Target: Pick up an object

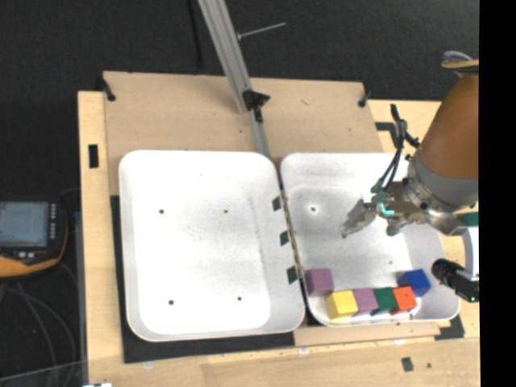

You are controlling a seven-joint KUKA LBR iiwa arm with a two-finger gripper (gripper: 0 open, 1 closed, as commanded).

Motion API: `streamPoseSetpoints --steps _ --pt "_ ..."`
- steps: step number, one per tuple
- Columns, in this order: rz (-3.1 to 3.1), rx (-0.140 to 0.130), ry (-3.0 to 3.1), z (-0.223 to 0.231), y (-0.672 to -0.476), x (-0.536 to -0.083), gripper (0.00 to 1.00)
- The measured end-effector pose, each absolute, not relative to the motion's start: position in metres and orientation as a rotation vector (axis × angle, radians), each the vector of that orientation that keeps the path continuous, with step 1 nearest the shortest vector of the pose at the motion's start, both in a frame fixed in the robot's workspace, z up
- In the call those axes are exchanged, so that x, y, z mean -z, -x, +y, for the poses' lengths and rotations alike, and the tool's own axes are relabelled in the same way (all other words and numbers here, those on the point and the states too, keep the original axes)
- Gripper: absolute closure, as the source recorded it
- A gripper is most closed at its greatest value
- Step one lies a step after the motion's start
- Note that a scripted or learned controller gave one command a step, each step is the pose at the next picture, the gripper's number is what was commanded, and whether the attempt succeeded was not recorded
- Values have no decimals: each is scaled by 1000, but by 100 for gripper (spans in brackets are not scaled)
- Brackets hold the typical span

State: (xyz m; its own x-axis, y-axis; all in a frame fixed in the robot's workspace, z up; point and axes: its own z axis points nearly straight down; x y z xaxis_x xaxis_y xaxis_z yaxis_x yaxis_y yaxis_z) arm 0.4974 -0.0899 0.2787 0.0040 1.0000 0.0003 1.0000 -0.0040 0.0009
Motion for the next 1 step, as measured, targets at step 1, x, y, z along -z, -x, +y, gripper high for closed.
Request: streamPoseSetpoints --steps 1 --pt "2216 -2 -2226 -90 -497 -279 0"
